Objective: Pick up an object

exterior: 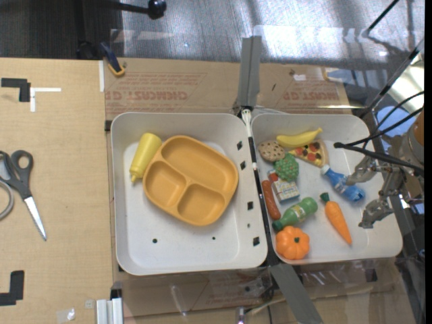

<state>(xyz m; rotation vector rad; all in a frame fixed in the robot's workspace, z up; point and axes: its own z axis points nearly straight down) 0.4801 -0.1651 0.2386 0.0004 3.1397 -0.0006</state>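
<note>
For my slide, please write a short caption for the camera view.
Gripper at the right bin's edge beside toy food; yellow divided tray and yellow bottle in left bin.

Tool at the far right of the view, two metal fingers spread apart, nothing between them

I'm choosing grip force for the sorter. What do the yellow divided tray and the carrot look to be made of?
Divided tray: probably moulded plastic, with an even orange-yellow colour, rounded compartment walls and a dull, satin surface. Carrot: apparently a hard plastic toy, uniformly orange and smooth, with a small green top; whether it's hollow isn't visible.
</note>
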